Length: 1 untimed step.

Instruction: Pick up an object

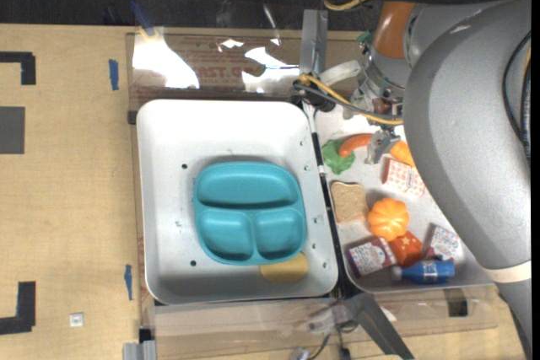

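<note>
The carrot (358, 142), orange with a green leafy end, lies near the top of the right bin (350, 270), long axis running left to right, greens pointing toward the divider. Just right of it and a touch above hangs the hand (377, 146), low over that top end, so the carrot looks like the nearest candidate, sitting almost under it and slightly left. I cannot tell how the hand is set or whether it has anything; wrist and cables hide it. Farther down the bin: a bread slice (348, 201), a small orange pumpkin (388, 217), a blue bottle (427, 271). Over in the left bin (160, 131), well apart, sits a teal divided tray (248, 210)
</note>
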Each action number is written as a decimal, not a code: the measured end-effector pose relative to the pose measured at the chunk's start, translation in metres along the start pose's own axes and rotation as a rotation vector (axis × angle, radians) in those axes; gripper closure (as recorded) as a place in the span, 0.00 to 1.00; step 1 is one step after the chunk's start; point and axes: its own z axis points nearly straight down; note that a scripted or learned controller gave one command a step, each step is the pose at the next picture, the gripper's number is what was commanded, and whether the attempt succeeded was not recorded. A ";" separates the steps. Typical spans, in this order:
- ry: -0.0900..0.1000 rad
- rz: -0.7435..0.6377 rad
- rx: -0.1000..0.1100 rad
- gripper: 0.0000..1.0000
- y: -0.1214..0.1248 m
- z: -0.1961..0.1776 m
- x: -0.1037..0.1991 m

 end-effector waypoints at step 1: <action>0.012 0.002 -0.005 0.00 0.036 -0.077 -0.027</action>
